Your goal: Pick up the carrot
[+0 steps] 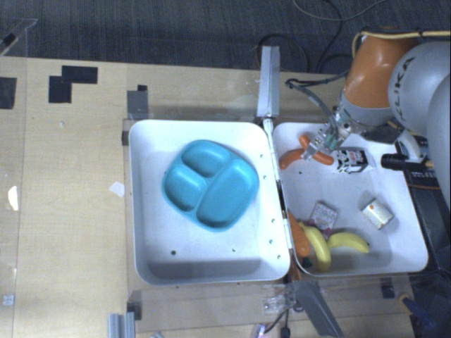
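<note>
Orange and smooth, the carrot (304, 155) is lying near the 11 o'clock corner of the right bin (394, 220), and the gripper (318, 145) is pressing down on it, though I cannot tell how far it is open or whether it is gripping anything. The carrot is looking light, stiff and a little slippery, so I would take hold across its thick middle. The white plastic floor is giving little friction, and the bin wall at 9 o'clock is leaving little room, while the bananas (331, 243), a second carrot (300, 241) and small packets (377, 213) are lying well apart toward 6 o'clock.
</note>
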